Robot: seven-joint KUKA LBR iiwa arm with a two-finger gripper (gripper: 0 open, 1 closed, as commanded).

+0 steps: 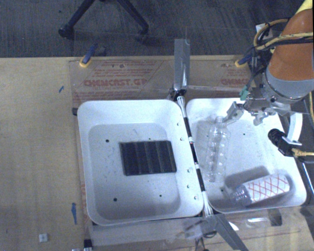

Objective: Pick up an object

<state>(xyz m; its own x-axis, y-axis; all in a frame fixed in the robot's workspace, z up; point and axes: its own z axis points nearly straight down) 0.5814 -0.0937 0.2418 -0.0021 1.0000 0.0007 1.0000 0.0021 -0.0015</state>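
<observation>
Bottles wait in the right bin

Desk (34, 152) carries two white bins. The left bin (95, 117) holds a dark ribbed tray (148, 157), lying flat. The right bin (250, 139) holds a clear plastic bottle (213, 148) and a red-checked bottle (264, 187), both on their sides. The hand (246, 108) hovers above the clear bottle's top, probably lining up; I cannot tell its state.

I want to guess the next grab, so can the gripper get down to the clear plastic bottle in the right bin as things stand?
Probably yes. The gripper hangs just above the clear bottle's upper end, nothing lies over the bottle, and the red-patterned bottle sits apart near the bin's front.
</observation>
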